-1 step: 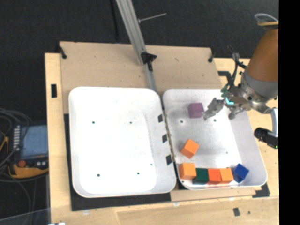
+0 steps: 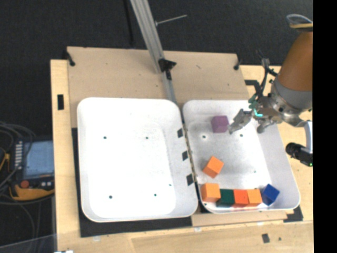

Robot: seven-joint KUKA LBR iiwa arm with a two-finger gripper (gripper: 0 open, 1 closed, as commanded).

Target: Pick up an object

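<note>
Where the right bin (image 2: 274,141) meets its near rim, five blocks sit in a row: orange block (image 2: 210,191), green block (image 2: 227,197), a second orange (image 2: 241,197), a lighter orange (image 2: 254,196), blue block (image 2: 270,193). At 12 o'clock from the row, a lone orange cube (image 2: 214,166) lies tilted. Farther back, the purple cube (image 2: 220,123) rests; the gripper (image 2: 247,119) hangs at its 3 o'clock, fingers spread, clasping nothing. Left bin (image 2: 131,157) alongside.

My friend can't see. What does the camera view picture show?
A robot arm's gripper hangs over the right bin, beside a purple block. An orange block sits mid-bin, and a row of orange, green and blue blocks lines the near edge.
</note>
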